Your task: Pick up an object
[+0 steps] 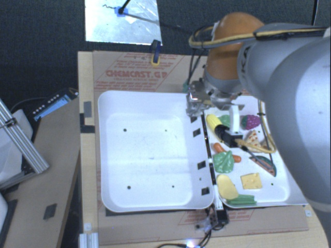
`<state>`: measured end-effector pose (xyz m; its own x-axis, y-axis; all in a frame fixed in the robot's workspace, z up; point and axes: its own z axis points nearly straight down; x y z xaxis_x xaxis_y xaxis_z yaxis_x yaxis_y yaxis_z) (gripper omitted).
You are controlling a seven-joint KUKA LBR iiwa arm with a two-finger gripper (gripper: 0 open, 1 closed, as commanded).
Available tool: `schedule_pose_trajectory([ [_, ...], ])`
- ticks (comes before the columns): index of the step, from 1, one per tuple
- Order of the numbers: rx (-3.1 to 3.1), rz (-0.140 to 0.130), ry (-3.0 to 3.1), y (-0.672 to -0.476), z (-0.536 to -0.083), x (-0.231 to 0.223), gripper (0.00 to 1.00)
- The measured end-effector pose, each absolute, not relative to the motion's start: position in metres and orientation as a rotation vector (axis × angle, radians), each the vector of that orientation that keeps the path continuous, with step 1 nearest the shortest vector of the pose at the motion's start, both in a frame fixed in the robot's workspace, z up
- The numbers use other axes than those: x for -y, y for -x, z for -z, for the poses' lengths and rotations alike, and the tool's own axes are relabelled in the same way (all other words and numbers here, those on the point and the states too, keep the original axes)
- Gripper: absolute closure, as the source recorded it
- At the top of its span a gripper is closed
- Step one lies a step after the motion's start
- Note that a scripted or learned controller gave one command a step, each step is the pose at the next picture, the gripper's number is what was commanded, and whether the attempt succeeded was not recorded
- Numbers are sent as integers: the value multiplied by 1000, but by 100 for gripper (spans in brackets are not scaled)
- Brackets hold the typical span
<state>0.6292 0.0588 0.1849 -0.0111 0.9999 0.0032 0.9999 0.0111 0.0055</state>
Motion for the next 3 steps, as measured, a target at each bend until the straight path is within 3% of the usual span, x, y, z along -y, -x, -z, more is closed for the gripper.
schedule_pose_trajectory([
  [1,-2225,-23,-2204,-672,-303,-101,100],
  [3,-2219,-5,-2219,-669,-370,-63,100],
])
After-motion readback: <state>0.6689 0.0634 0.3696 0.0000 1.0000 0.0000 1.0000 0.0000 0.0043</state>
